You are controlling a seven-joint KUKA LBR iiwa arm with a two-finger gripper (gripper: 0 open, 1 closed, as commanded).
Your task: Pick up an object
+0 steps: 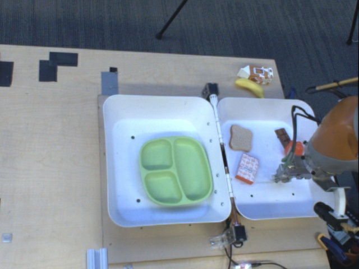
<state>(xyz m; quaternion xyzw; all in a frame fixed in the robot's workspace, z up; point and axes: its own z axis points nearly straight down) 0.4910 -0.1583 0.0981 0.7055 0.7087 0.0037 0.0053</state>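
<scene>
Pale wood counter (50, 167), two white bins side by side. Left bin (120, 116) carrying a green divided plate (175, 171). Right bin (263, 203) — bread slice (241, 138), red-and-white packet (247, 168) below it, brown bar (282, 134) further right. Gripper (285, 174) low over the right bin's floor, near the packet — spread or pressed together, cannot tell.

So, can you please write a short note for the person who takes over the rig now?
Pincer: low in the right bin, nothing seen between its fingers.
Right bin holds the bread slice, the red-and-white packet and a brown bar.
Left bin holds the green divided tray.
A banana lies on the bench behind the bins.
Done: nothing picked yet.
Left: grasp and lift one object.
</scene>
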